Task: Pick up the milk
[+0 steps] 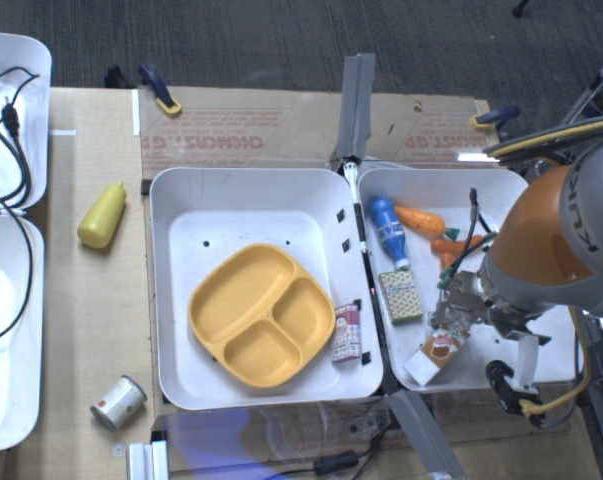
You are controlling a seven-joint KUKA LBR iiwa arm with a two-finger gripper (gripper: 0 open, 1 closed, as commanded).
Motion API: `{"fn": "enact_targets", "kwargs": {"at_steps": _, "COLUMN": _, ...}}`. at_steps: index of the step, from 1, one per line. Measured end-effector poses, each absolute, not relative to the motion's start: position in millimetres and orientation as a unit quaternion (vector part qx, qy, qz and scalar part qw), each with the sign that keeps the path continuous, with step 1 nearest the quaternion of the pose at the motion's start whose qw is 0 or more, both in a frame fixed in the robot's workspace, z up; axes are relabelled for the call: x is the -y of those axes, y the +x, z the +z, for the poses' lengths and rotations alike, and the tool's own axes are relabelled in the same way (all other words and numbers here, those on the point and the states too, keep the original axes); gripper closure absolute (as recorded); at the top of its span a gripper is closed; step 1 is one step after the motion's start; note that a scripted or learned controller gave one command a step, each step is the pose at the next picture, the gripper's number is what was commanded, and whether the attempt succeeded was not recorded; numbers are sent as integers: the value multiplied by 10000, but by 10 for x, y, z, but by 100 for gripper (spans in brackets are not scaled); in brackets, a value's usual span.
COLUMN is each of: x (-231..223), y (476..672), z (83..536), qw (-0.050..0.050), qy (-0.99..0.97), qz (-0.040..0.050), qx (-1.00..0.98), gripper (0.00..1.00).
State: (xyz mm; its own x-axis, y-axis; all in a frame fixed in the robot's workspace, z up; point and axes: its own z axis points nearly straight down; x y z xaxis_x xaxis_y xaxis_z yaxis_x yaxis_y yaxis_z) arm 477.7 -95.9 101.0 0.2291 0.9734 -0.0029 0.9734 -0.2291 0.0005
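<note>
Leftward, the milk (347, 333) carton lies flat in the left bin (171, 268), just beside the yellow plate (261, 314), its long axis running near to far. Over the right bin (421, 178), the gripper (459, 310) hangs; whether its jaws are parted, I cannot tell.

The arm (556, 238) covers the 3 o'clock part of the right bin (381, 183) and is itself cut by the picture's edge. The pincer (451, 313) is partly under the wrist, so its state I cannot tell. One carrot (451, 249) is half hidden behind the arm. The print on the small carton (346, 333) is too small to read. Two white trays (26, 68) at 9 o'clock are cut off.
</note>
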Motion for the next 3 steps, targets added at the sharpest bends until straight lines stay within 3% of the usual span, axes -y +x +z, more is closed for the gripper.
{"fn": "enact_targets", "kwargs": {"at_steps": 1, "x": 207, "y": 4780, "z": 1909, "qw": -1, "qy": 6496, "qz": -6, "qx": -7603, "gripper": 100}}
{"fn": "enact_targets", "kwargs": {"at_steps": 2, "x": -786, "y": 4776, "z": 1908, "qw": -4, "qy": 5413, "qz": -11, "qx": -8408, "gripper": 100}}
{"fn": "enact_targets", "kwargs": {"at_steps": 3, "x": -623, "y": 4783, "z": 1912, "qw": -3, "qy": 2360, "qz": -3, "qx": -9718, "gripper": 100}}
